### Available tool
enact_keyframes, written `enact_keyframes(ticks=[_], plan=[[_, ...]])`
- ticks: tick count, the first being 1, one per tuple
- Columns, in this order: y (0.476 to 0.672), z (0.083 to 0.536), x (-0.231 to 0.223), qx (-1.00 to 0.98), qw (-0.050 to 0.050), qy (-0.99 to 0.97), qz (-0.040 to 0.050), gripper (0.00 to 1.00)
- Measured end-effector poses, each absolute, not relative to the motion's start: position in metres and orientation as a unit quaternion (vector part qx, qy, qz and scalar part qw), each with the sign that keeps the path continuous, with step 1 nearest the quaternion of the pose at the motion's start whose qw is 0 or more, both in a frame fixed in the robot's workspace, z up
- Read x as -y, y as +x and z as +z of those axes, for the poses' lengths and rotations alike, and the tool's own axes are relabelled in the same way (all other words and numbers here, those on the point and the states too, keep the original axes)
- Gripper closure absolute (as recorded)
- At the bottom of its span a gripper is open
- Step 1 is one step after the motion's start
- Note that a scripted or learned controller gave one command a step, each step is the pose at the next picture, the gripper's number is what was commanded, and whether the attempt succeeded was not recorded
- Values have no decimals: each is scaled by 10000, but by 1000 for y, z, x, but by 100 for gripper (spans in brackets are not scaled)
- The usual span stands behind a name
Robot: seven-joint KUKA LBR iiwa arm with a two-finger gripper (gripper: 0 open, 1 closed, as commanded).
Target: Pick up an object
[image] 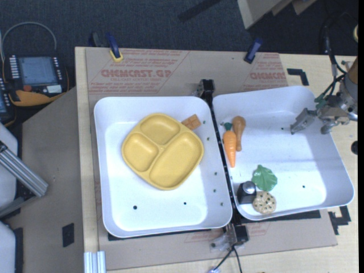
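In the right bin (318, 169) an orange carrot (230, 145) lies next to a brown root-shaped piece (239, 131) near the left wall. Toward the front sit a green leafy piece (264, 178), a speckled cookie (264, 202) and a small black and grey object (246, 191). My gripper (311, 126) hangs over the bin's far right part, well right of the carrot. It is open, with nothing between the fingers.
The left bin (114, 198) bears a yellow divided plate (163, 151), and a small orange block (191, 121) rests at the plate's far right edge. Blue clamps (115, 49) hold the cardboard bench at the back. A pendant with a screen (35, 73) lies at far left.
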State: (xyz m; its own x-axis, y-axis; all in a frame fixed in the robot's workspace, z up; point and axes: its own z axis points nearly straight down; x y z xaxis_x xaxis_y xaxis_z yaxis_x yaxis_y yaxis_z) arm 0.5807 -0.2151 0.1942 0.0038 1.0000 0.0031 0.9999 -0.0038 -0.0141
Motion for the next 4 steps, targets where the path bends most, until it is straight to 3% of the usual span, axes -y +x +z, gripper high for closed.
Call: enact_keyframes(ticks=[1,3,4], plan=[[584,203,214,7073,-5,-7070,1,0],[576,109,214,7083,32,-7059,-21,0],[583,94,208,7094,17,-7047,-66,0]])
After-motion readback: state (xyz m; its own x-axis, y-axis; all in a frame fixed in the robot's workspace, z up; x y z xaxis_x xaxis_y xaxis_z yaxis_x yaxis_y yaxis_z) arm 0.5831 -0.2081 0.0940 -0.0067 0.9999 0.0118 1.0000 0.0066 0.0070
